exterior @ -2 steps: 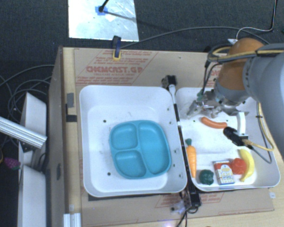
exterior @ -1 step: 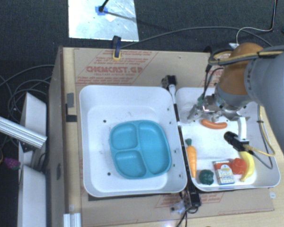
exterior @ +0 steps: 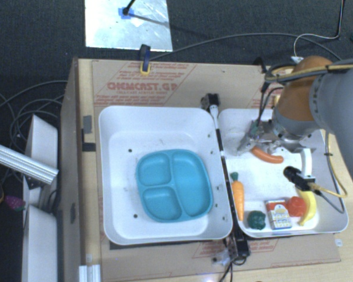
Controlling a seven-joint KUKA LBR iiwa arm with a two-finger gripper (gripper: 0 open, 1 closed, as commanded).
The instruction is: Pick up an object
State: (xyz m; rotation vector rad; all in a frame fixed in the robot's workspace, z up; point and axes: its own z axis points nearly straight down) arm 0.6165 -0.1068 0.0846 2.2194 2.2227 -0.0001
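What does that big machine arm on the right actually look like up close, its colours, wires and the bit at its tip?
The arm is thick and rounded, grey-bodied, with a broad orange band above the wrist. Thin cables loop over the band and run down its side. At the tip sits a small metallic gripper with slim silvery fingers, far thinner than the arm itself.

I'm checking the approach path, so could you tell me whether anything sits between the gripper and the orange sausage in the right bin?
Nothing visible does. The gripper hangs just above and left of the sausage, with bare bin floor between them; the carrot lies lower, well clear.
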